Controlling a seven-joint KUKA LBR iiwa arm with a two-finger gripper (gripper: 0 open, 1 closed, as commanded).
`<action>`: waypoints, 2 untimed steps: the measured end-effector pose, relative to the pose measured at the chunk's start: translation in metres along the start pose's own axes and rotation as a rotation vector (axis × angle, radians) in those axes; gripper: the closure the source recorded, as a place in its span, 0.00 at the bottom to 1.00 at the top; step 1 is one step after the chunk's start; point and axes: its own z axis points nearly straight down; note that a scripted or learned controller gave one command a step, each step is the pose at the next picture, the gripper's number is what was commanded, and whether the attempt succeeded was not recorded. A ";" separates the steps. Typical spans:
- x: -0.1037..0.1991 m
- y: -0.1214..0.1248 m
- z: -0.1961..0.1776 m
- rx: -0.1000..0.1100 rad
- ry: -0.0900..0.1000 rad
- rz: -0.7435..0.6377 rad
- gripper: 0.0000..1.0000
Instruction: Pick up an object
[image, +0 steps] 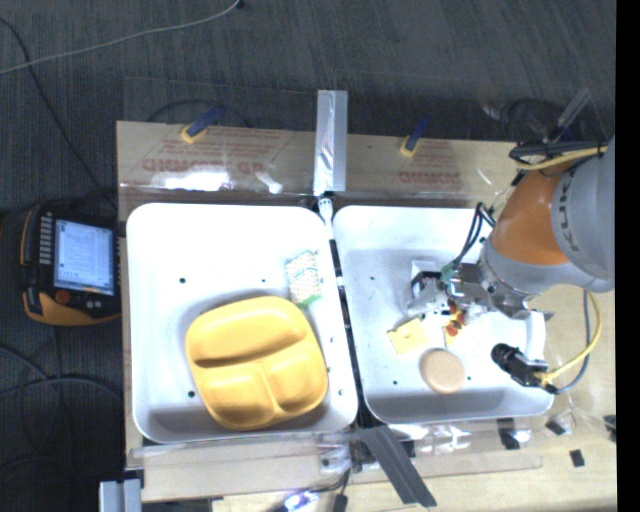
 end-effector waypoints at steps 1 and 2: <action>0.001 0.018 -0.086 0.007 -0.005 0.193 0.00; 0.013 0.034 -0.001 -0.009 -0.005 -0.057 0.00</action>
